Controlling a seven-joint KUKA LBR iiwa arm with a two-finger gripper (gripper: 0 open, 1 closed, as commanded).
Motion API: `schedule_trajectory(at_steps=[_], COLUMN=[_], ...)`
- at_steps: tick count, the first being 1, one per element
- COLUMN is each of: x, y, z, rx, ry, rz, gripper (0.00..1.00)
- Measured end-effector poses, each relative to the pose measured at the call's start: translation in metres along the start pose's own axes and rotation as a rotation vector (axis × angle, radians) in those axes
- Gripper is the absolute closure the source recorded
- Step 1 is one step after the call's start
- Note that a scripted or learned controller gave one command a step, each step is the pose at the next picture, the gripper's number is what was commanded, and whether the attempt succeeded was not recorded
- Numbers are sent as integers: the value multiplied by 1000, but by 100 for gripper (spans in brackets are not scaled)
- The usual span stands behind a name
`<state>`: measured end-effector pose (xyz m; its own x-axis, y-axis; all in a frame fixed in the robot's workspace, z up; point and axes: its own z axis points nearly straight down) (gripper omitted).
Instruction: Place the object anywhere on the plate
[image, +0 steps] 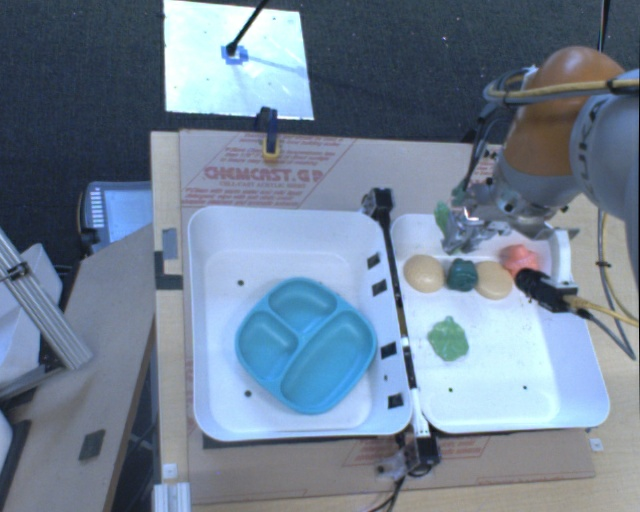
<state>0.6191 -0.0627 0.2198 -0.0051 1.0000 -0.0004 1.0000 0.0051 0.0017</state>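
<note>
Looking from the near edge of the desk (120, 330) inward, two white bins are seen side by side: the left bin (215, 300) carries a blue three-compartment plate (305, 345), lying flat with nothing on it. In the right bin (560, 390), nearest the camera, a light green lumpy object (449, 339) lies alone, well apart from the plate across the divider between the bins. Farther back a row is formed by a tan rounded piece (423, 273), a dark teal piece (462, 274), another tan piece (494, 281) and a pinkish-orange piece (518, 258). The claw (462, 238) is held just above and behind the teal piece, which is judged the likeliest target; whether the claw is apart or together cannot be told. The plate lies to the claw's left and nearer the camera, so a carry across the divider is called for.
</note>
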Motion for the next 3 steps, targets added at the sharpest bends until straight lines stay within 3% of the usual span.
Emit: schedule_trajectory(at_steps=[1,2,3], x=[52,105,156], y=[3,-1,11], z=[-12,-3,3], rx=[0,0,-1], ry=[1,0,1], rz=[-3,-1,-1], gripper=[100,100,100])
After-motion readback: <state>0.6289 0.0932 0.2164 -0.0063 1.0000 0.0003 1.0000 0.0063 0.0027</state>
